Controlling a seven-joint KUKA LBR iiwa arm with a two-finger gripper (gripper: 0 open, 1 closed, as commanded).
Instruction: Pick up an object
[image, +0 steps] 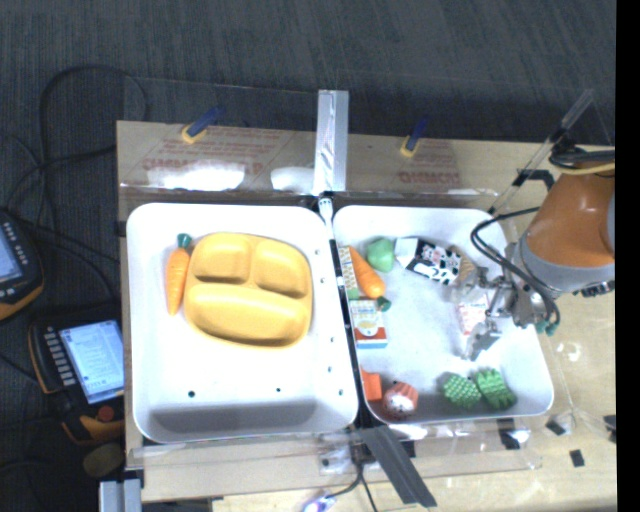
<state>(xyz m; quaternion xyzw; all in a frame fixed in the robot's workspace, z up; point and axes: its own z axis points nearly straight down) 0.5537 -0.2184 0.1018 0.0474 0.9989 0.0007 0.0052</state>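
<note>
My gripper hangs low over the right bin, in its right half, reaching in from the right. A small pale pink and white object lies right beside it, too blurred to name. Several toys lie around it in this bin: a black and white cow-patterned piece, a green round piece, a carrot, a small juice carton, a red and white toy, and two green knobbly pieces just below the gripper.
The left bin holds a yellow compartment tray and a second carrot along its left side. A metal divider stands behind the bins. Cables run from the arm's wrist over the right bin's far corner.
</note>
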